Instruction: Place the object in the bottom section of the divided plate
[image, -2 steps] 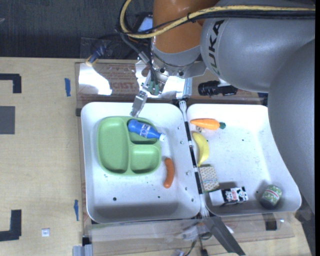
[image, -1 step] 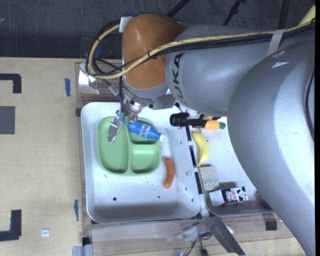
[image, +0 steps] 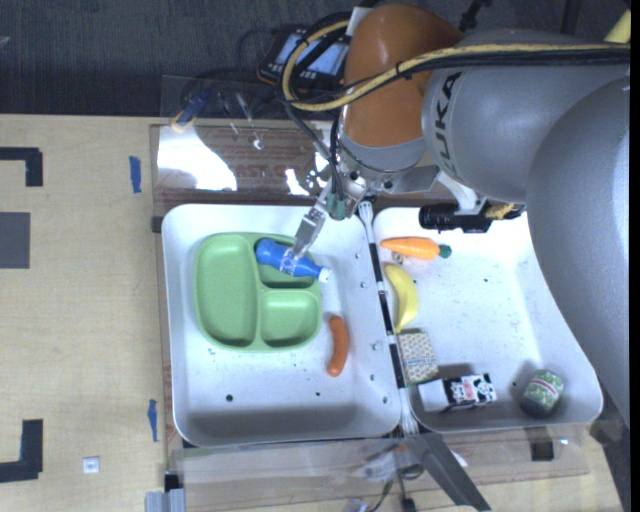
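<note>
Your claw (image: 295, 262) appeared closed on the blue plastic bottle (image: 283, 257); the green divided plate's (image: 225, 290) bottom section, below it, awaited placement.

Robotics lab, not a home. Evidence: KUKA arm (image: 520, 110) with orange band over a plywood tabletop (image: 80, 300), two shallow white bins (image: 270, 420) butted side by side, black alignment marks (image: 22, 165) and blue tape tabs (image: 134, 173) on the wood. Loose cables (image: 320, 55) run behind the bins, with a clear plastic sheet (image: 220, 150) at the back. Contents are toy props: plastic carrot (image: 412, 248), banana (image: 403, 293), sausage (image: 338, 345), green divided plate (image: 235, 290).
</note>
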